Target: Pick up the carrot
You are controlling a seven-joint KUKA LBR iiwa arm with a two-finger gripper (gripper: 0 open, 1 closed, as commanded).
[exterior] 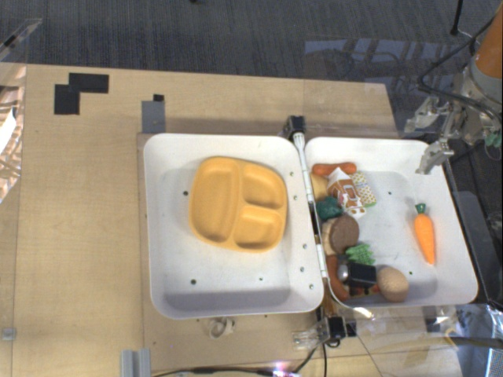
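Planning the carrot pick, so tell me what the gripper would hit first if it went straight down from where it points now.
Probably the right bin's far right rim or white floor just inside it. The gripper hangs over that corner; the carrot lies nearer the camera, outside that line. Depth is uncertain.

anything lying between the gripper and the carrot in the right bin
No. In the camera view the stretch from the gripper down to the carrot is bare white bin floor.
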